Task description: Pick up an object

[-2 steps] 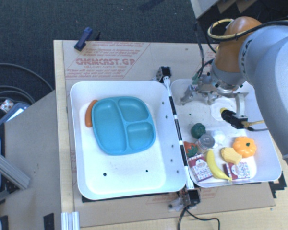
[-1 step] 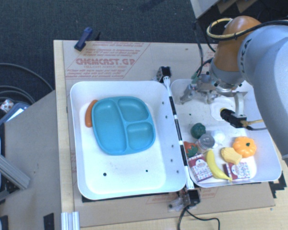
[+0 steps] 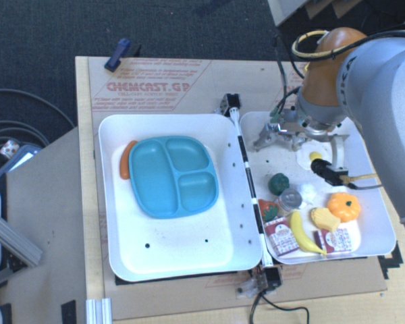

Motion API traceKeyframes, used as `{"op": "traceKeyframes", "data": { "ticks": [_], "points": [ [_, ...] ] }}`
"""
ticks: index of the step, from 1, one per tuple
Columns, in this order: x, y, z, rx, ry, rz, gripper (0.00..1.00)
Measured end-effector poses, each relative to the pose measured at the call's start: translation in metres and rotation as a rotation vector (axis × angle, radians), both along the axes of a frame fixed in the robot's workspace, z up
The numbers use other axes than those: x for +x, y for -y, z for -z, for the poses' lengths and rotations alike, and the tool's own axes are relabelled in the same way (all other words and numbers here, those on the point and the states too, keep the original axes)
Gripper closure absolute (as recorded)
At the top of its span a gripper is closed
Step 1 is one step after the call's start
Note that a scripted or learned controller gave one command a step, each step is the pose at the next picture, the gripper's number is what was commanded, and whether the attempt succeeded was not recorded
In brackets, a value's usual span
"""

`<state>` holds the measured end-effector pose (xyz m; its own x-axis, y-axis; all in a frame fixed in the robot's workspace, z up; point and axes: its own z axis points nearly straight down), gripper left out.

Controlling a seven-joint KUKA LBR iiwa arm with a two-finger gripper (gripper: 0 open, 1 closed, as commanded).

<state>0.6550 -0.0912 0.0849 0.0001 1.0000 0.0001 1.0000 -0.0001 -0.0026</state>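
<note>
Gripper (image 3: 283, 132) hangs low over the right bin (image 3: 378, 236), just beyond the green ball (image 3: 279, 182); whether it is open or closed cannot be told. On the camera's side of the green ball lies the banana (image 3: 302, 233), its long axis slanting. One tip points toward the ball, the other away to the right.
</note>
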Motion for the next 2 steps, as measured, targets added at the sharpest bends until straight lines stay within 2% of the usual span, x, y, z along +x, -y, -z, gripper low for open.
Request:
{"op": "traceKeyframes", "data": {
  "ticks": [1,2],
  "points": [
    [0.0118,-0.0002,-0.0001,-0.001,0.005,-0.002,0.0],
    [0.0117,0.0019,-0.0001,-0.002,0.004,-0.001,0.0]
  ]
}}
